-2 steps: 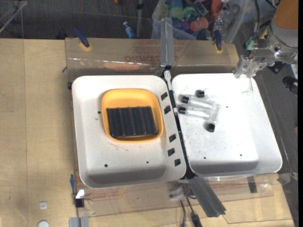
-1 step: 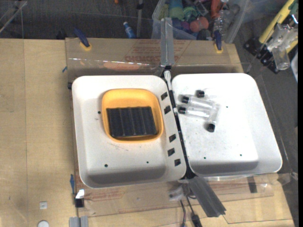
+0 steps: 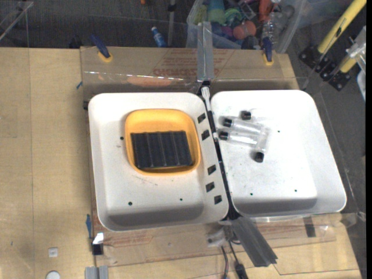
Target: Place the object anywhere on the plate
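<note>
Whether the gripper was released or clenched could not be told from where I stood. The likely task thing, a clear plastic tube-like cluster with small black caps [image 3: 243,133], lay in the right shallow white plastic bin [image 3: 290,167], in its upper-left part near the dividing edge. That is the side the arm reaches in from, so I judged it the nearer bin for the arm. Its long axis ran roughly left to right, tipping down a little toward the right, with black caps at both ends and one more cap just below its right end. Whether it was one piece or several lying together was hard to say. The yellow-orange rounded-square plate [image 3: 135,121] sat in the left shallow white plastic bin [image 3: 110,190], well apart from the clear thing and straight to its left, across the black-tabbed seam [image 3: 212,156] where the two bins met. So the coming move would be a carry leftward over that seam. A dark ribbed rectangular slab [image 3: 161,149] already lay flat on the plate and covered most of its middle, leaving only the smooth glossy rim bare. The clear plastic looked slick and see-through, probably tricky to grip. The bins were matte with rounded corners, on a pale wooden counter [image 3: 40,127].
</note>
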Controlling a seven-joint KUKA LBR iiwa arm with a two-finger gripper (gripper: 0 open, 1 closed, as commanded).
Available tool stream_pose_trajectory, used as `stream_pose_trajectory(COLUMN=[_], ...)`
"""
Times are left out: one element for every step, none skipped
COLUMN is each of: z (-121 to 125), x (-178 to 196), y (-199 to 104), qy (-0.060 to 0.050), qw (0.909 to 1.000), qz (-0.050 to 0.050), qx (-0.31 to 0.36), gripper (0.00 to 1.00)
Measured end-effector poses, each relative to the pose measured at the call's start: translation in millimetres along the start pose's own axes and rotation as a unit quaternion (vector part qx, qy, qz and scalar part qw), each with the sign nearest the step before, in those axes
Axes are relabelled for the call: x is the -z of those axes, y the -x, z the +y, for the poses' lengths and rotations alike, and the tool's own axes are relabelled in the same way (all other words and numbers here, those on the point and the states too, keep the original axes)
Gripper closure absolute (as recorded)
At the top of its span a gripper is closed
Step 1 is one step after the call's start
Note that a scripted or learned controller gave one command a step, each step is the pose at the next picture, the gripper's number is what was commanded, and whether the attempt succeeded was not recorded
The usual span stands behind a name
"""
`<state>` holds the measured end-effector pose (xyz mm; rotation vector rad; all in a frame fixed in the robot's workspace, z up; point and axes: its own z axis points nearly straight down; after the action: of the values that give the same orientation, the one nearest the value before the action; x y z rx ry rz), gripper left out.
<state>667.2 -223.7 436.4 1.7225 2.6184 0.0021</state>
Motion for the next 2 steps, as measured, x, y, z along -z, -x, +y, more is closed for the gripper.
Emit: stream_pose_trajectory(z=[1.6, 1.9], x=[-0.1, -0.1], y=[-1.9, -2.3], qy=[0.000, 0.000], qw=[0.9986, 0.9946], qz=[0.001, 0.001], qx=[0.052, 0.104], gripper=[1.00, 1.00])
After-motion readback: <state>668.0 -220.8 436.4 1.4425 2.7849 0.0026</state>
